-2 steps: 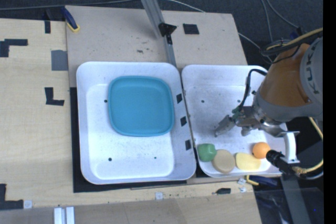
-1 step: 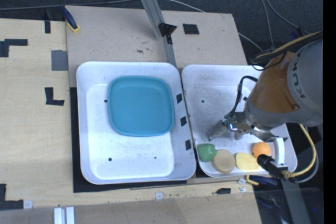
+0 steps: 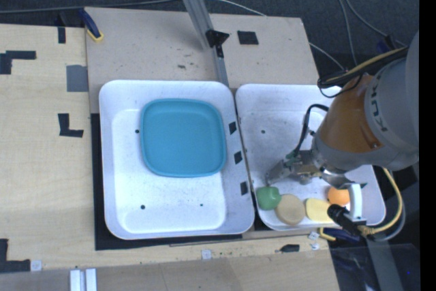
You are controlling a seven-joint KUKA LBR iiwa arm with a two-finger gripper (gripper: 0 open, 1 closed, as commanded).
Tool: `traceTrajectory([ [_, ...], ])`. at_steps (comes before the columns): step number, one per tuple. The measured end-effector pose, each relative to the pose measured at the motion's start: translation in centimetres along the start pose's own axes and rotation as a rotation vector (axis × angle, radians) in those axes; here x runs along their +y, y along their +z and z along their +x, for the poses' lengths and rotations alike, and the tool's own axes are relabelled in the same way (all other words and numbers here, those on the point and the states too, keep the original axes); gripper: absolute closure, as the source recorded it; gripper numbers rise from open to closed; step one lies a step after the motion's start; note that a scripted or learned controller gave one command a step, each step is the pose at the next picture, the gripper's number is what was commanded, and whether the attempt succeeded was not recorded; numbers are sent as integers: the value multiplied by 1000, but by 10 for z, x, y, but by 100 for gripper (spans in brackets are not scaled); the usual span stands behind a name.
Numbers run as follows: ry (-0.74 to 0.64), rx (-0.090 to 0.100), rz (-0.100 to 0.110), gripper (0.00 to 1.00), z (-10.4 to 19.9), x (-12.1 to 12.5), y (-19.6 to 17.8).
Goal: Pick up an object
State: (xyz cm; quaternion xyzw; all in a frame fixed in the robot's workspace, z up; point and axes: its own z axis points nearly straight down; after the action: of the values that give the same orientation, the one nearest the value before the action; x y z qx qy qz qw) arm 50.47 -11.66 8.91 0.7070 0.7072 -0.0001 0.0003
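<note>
Several small objects lie along the near edge of the right bin (image 3: 272, 119): a green rounded piece (image 3: 268, 197), a tan round piece (image 3: 291, 208), a yellow piece (image 3: 317, 209) and an orange piece (image 3: 338, 196). My gripper (image 3: 281, 172) hangs low in the right bin, just above and right of the green piece, reaching in from the arm's orange band (image 3: 344, 123). Nothing shows between its tips.
The left bin (image 3: 119, 167) holds a blue square plate (image 3: 183, 137). A grey metal pole (image 3: 197, 7) slants down to the bins' shared back edge. Cables trail across the dark floor at the upper right.
</note>
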Motion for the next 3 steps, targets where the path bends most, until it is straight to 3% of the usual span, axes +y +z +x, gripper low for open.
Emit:
traceTrajectory([
  [1,1,-1,-2,100,-1,1,-11],
  [3,0,0,0,100,-5,12,-105],
])
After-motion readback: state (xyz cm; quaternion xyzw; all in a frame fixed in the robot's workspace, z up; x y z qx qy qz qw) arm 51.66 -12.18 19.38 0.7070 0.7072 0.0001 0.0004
